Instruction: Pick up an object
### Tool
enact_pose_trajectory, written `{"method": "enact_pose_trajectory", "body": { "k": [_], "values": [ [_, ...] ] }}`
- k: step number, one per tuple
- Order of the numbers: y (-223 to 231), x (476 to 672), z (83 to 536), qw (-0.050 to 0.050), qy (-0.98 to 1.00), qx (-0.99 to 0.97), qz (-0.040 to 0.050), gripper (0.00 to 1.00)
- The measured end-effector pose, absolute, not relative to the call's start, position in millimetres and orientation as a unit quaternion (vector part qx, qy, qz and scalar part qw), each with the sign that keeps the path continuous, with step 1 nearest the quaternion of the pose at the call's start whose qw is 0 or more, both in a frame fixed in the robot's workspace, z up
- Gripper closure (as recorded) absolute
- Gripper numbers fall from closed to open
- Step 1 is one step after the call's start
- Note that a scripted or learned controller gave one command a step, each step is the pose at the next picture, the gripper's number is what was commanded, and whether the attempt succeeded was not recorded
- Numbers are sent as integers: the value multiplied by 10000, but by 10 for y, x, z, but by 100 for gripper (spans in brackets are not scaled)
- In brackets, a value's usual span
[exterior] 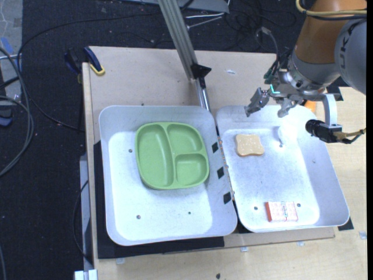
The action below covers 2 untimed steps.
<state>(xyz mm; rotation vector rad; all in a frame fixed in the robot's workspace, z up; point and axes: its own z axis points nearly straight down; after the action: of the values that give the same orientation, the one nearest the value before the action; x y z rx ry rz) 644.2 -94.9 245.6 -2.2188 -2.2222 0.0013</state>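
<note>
A pale wooden counter (151,77) on a dark, cable-strewn floor (41,127) carries two white bins; the left bin (116,214) holds a green plate (172,155); the right bin (326,179) holds toast (249,145) and a small red box (282,212); the tool (270,105) hovers above its far edge, fingers apart, gripping nothing.

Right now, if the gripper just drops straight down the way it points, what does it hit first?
Probably bare floor at the far end of the right bin. The gripper, fingers spread with nothing between them, hangs above that end. The toast slice lies nearer the camera, likely missed, though depth is unclear.
</note>
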Motion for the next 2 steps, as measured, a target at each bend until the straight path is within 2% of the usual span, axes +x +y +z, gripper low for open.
{"method": "enact_pose_trajectory", "body": {
  "k": [1, 2],
  "values": [
    [-949, 6445, 2461, 2, -7077, -7065, 1, 0],
    [-860, 6390, 1953, 19, -7079, -7063, 18, 0]
  ]
}}
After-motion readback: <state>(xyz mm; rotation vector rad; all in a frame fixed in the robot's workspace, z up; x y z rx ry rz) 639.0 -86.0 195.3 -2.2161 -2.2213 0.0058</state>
